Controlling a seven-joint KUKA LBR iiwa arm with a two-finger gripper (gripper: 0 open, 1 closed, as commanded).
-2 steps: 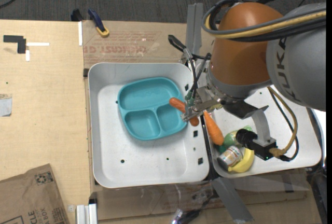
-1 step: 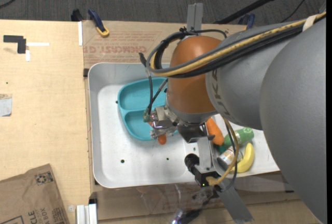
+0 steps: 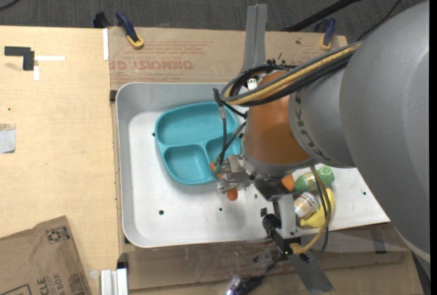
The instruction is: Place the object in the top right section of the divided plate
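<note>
A small round orange-red object (image 3: pixel 233 194) lies on the bin floor at mid-frame, touching or just under the metal claw (image 3: pixel 229 181), whose opening I cannot tell. The teal divided plastic plate (image 3: pixel 188 143) sits just upper left of it. The shallow white bin (image 3: pixel 136 171) rests on cardboard (image 3: pixel 54 116); grey carpet lies beyond.

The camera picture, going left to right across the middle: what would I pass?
Bare wooden bench → white bin's left wall → teal divided plate → the arm's orange band → the big grey arm.
</note>
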